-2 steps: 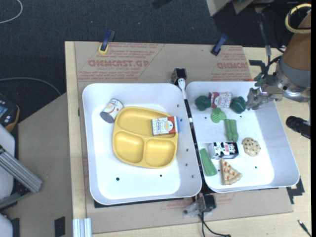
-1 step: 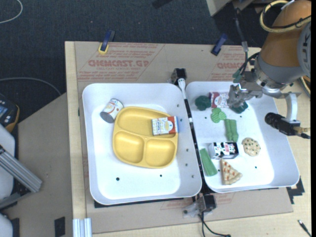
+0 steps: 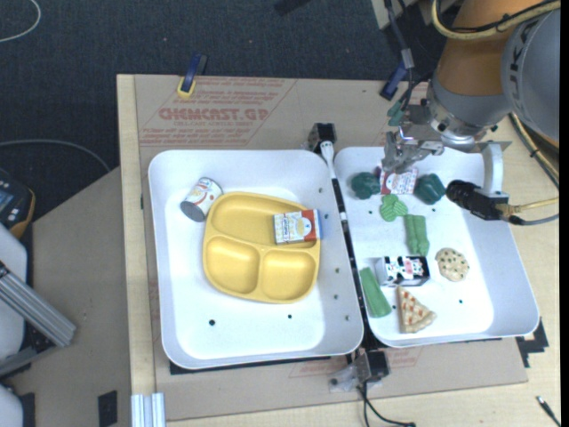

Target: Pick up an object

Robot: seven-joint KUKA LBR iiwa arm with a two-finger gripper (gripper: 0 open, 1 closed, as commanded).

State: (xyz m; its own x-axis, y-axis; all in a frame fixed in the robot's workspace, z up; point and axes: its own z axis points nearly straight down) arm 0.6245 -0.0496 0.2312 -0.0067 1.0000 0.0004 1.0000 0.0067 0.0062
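Note:
My gripper (image 3: 401,165) hangs over the back of the right bin (image 3: 507,314), pointing down. Directly under its tip is a small white-and-red packet (image 3: 401,183), touching or nearly touching it. I cannot see whether the packet is gripped. Dark green lumps lie on either side of the packet, one to the left (image 3: 363,185) and one to the right (image 3: 430,188). Just in front lie a light green piece (image 3: 391,208) and a green pod (image 3: 416,235).
Further forward, the right bin holds a black-and-white carton (image 3: 402,270), a cookie (image 3: 452,263), a pizza slice (image 3: 413,310) and a long green piece (image 3: 374,293). The left bin (image 3: 178,327) holds a yellow divided plate (image 3: 253,261) with a small carton (image 3: 294,227) on it, and a can (image 3: 201,197).

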